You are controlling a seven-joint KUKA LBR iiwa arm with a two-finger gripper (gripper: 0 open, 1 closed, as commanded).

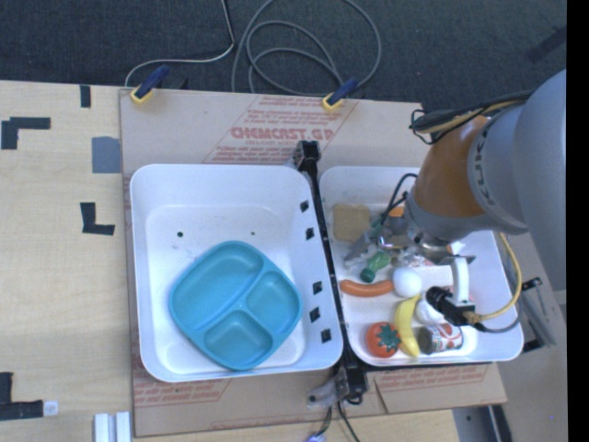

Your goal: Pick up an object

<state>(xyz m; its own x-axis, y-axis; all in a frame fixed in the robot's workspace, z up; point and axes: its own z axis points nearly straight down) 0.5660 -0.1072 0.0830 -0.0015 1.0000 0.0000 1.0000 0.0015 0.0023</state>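
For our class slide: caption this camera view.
Grey arm reaches over right bin of toy food; blue tray lies in left bin.

My arm (pixel 502 178) reaches in from the right over the right bin (pixel 333 184), with my gripper (pixel 382 242) low among the objects near a tan block (pixel 349 221) and a green item (pixel 375 267). Below it lie a sausage (pixel 365 289), a white egg (pixel 407 282), a banana (pixel 408 325) and a tomato (pixel 383 339). The left bin (pixel 152 191) holds a blue divided plate (pixel 236 304), lying flat
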